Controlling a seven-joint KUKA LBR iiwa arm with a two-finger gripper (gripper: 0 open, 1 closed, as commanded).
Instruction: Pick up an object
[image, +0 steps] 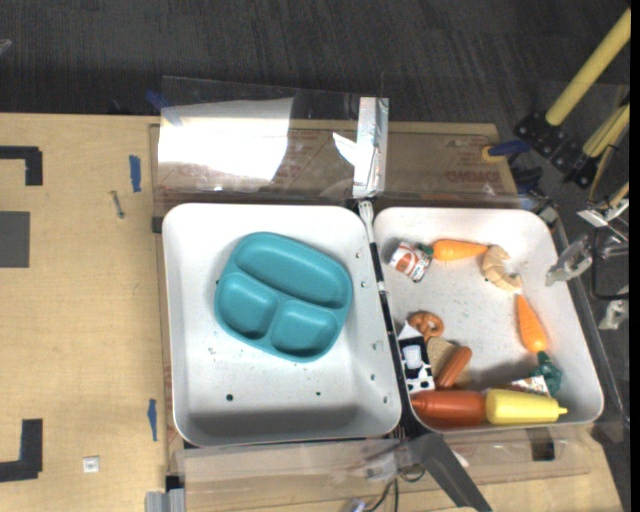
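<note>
The right white bin (570, 330) holds several toy foods. A small red and white can (408, 260) lies at the back left, with an orange carrot (460, 250) next to it and a beige bread-like piece (497, 266) to its right. A second carrot (531, 323) lies along the right wall. A pretzel (425, 323), a hot dog (453, 365) and a black and white box (414, 364) cluster near the left wall. A red bottle (447, 405) and a yellow bottle (523, 407) lie end to end along the front wall.
The left white bin (190, 300) holds a teal divided plate (284, 294). Clear plastic sheeting (260, 140) stands behind the bins. Metal fittings (574, 262) sit at the right bin's right rim, and yellow bars (595, 60) cross the top right corner.
</note>
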